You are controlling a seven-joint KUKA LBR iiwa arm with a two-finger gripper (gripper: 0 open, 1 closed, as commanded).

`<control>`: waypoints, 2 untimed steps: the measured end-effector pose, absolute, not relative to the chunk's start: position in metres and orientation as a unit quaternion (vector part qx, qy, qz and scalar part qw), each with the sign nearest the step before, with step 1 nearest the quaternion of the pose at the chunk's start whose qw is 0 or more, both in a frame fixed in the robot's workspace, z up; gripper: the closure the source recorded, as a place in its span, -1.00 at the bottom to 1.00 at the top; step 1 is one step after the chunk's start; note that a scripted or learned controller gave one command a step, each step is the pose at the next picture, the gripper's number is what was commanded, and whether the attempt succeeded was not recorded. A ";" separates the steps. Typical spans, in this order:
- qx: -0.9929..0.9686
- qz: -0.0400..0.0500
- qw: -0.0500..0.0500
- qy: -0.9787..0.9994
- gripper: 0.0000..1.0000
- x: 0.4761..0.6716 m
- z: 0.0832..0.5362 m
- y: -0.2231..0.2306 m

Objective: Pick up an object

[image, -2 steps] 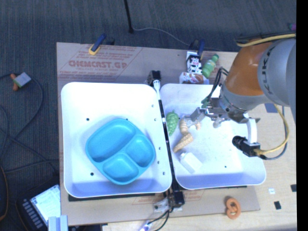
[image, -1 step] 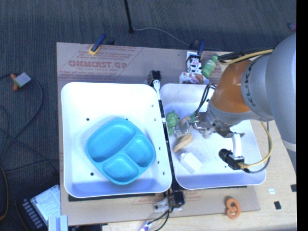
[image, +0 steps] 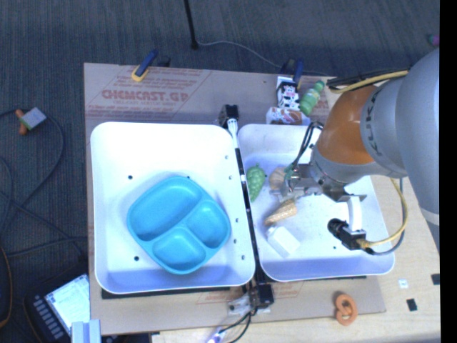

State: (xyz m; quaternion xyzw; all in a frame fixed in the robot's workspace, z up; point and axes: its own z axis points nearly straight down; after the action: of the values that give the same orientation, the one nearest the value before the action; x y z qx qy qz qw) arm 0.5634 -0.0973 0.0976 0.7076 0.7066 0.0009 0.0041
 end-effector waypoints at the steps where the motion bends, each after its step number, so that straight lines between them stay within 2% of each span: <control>1: 0.706 0.001 0.001 0.708 1.00 0.636 0.186 -0.043; 2: 0.707 -0.001 0.001 0.707 1.00 0.642 0.184 -0.060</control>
State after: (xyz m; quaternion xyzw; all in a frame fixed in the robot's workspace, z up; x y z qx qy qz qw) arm 0.6420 -0.0600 0.1843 0.7069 0.7073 -0.0008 0.0006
